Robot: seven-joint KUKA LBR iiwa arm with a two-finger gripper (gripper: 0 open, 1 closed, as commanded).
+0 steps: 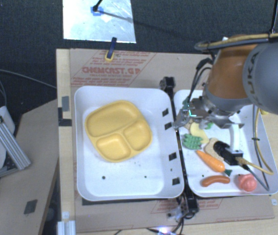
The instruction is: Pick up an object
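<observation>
Several toy foods lie in the right bin (261, 187): green piece (192, 141), carrot (211, 161), sausage (215, 181), pink ball (247, 182). Gripper (197, 117) hangs just above the green piece; jaw state can't be told, nothing visibly held. Step looks like approach/descent. Next probably needs centring over one item, then closing.

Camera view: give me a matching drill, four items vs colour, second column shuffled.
Items:
1. divided plate
2. carrot
3. sausage
4. leafy toy

Colours:
A. green
B. yellow
C. orange
D. reddish brown

Pairs: 1-B, 2-C, 3-D, 4-A
</observation>
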